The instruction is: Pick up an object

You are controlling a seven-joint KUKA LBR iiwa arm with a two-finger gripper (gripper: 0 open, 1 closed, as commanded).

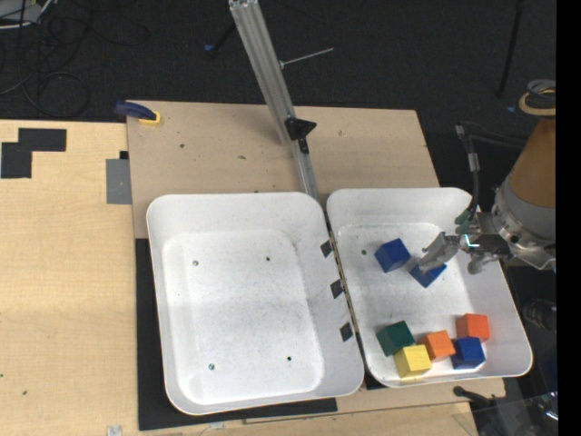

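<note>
The grey arm with the orange band is reaching in from the right over the right-hand shallow white plastic bin (508, 284), and its two-finger hand (436, 260) is lying low inside that bin, right at a small dark blue cube (430, 273). The grey fingers (432, 254) are showing across the top of this cube, but whether the cube is sitting between them or merely under them I cannot tell, nor whether the hand is standing wide or narrow. A second blue cube (392, 254) is resting just beside it to the left, apart from the hand. Along the near edge of the same bin a cluster is lying close together: a dark green block (394, 336), a yellow cube (413, 360), an orange cube (440, 343), a red-orange cube (474, 326) and another blue cube (468, 351). The left-hand white bin (172, 221) is sitting on the pale wooden tabletop (209, 148) beside it. The step in hand is looking like the grasp itself, at the cube under the fingers. The next move is calling for a firm closing on that cube and a straight lift, keeping clear of the neighbouring blue cube; if the fingers are only resting on top, the cube is likely to stay behind.
</note>
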